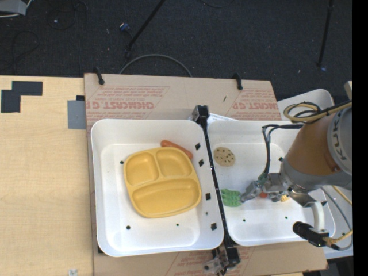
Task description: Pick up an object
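The end effector [251, 192] is low in the right bin [253, 237], reaching leftward from the arm [313, 154] toward a small green object [231, 198] that lies on the bin floor close to the divider [210, 177]. Its tip sits just beside the green object, perhaps touching its near edge, but the view is too small and slanted to say whether the end effector is spread, together or clamped on anything. The green object looks flat on the bin floor, so by my judgement the pick is not done: the approach is made, while the grip and the lift are left. Up and a little left of the end effector, well apart from it, lies a round speckled cookie [224, 156]. Farther left, across the divider, the left bin [112, 234] holds a yellow tray [163, 183] with an orange piece [177, 148] poking out from its far edge. Either of these could also serve the task, yet the green object is plainly the nearest.
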Available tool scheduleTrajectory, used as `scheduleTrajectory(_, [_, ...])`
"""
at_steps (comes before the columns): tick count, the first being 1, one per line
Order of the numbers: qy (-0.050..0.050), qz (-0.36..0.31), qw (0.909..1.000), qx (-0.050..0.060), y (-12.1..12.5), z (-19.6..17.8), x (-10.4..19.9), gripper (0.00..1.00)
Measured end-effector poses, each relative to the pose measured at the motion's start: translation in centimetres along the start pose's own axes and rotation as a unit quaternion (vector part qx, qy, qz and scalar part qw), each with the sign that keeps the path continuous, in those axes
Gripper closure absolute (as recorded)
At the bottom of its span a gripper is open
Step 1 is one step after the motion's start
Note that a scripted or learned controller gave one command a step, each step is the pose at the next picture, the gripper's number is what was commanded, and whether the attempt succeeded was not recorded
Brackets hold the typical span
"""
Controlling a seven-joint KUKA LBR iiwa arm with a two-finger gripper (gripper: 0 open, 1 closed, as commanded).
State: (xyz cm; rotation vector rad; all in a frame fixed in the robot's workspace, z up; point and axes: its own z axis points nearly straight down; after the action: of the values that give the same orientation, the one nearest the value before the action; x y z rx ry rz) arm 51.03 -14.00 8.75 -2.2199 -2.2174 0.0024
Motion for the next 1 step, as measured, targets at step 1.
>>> scheduleTrajectory(1, [0.0, 0.002, 1.0, -0.001, 0.06, -1.11, -0.05, 1.0])
